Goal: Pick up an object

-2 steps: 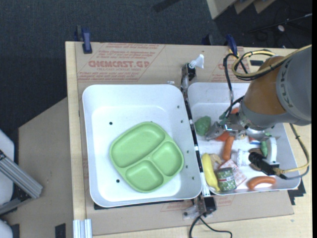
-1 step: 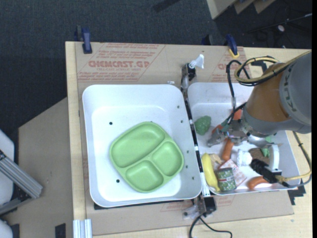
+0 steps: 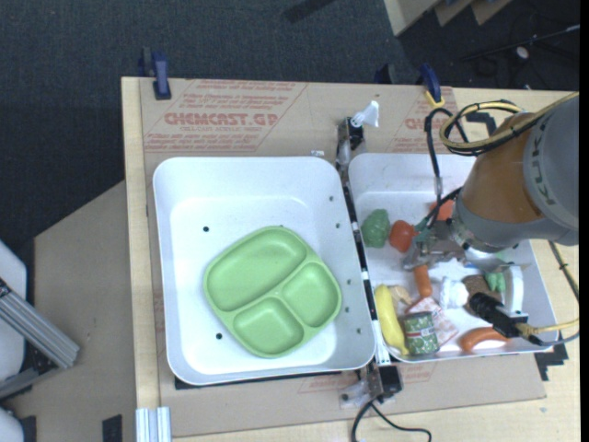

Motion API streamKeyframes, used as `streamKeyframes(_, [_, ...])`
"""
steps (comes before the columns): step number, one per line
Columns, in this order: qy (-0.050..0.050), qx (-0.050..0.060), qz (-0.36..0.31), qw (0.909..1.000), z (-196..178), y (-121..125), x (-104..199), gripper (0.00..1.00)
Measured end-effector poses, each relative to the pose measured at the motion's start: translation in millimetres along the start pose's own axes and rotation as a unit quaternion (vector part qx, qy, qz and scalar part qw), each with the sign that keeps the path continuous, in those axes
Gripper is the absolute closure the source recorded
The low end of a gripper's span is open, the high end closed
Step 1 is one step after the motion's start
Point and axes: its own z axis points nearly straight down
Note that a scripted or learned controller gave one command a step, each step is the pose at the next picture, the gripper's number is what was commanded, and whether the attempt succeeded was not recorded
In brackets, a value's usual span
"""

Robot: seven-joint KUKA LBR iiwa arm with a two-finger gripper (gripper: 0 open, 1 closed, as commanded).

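Reached in from the worktop's (image 3: 138, 247) right edge, with the pincer (image 3: 431, 247) low over the right bin (image 3: 386, 168), just right of a green broccoli-like toy (image 3: 375, 227) and a red tomato (image 3: 401, 236); could not tell its grip. Lay along that bin's near edge: banana (image 3: 387, 315), green-labelled can (image 3: 421, 332), orange carrot (image 3: 422, 282). Sat in the left bin (image 3: 184, 191): green divided plate (image 3: 271, 290).

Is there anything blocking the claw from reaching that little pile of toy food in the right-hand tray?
Nothing visible does. The gripper hangs right over the toys in the right bin, beside the red tomato and above the carrot.
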Motion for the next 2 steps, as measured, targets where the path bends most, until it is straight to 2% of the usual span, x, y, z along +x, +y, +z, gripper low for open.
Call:
streamKeyframes(1, [0.001,-0.006,-0.006,1.0,-97,41,63,1.0])
streamKeyframes(2, [0.001,-0.002,-0.003,1.0,-160,-11,75,1.0])
